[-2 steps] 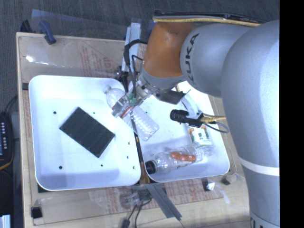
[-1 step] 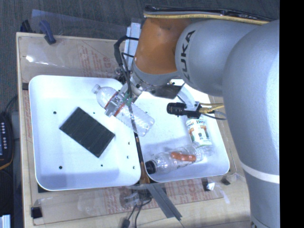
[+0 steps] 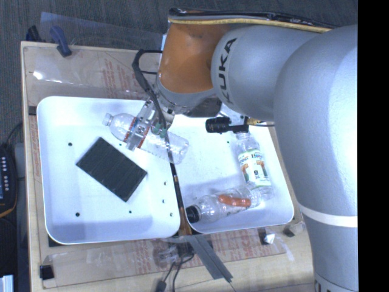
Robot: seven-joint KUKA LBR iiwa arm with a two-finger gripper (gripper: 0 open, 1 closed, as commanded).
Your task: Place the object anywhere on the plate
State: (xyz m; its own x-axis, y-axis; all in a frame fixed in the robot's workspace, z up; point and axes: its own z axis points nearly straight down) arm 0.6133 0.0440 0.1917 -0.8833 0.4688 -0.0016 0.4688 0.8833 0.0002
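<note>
The clear plastic bottle [image 3: 143,132] lies on its side just beside the dark plate [image 3: 112,168], under the pincer [image 3: 148,124], whose grip I cannot tell. Light, slippery, crushable; best taken mid-body.

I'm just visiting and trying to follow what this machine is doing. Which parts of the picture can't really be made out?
- Claw: in the camera view it sits over the clear bottle at the left bin; too small and cluttered to tell whether it grips the bottle.
- Far corner of the right bin: covered by the grey arm.
- Labelled bottle: label text too small to read.
- Dark flat plate: its material is unclear.
</note>
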